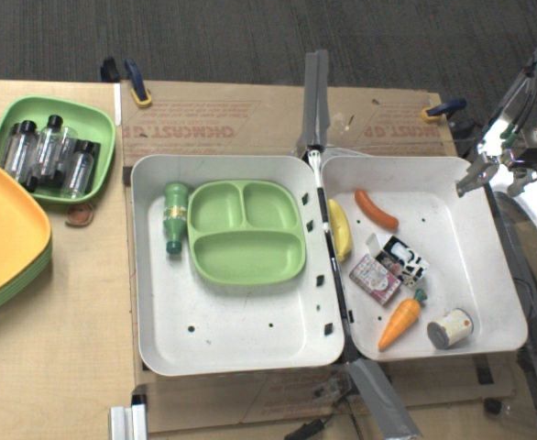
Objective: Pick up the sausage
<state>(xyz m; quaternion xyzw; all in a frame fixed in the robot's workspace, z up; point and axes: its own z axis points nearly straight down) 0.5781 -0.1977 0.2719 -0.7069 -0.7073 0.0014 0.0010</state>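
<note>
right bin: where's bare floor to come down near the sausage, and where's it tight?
Free: the right bin floor right of the sausage, toward the far-right wall. Also bare along the near-left corner, left of the carrot. Crowded: banana just left of the sausage; pink box and black-white item below it.

Two bins (149,337), one sausage (376,208), one carrot (398,324)

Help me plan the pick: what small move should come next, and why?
Probably move the end effector left over the right bin toward the sausage. It sits at the bin's right edge, apart from the sausage, which lies in the bin's upper left beside the banana.
</note>
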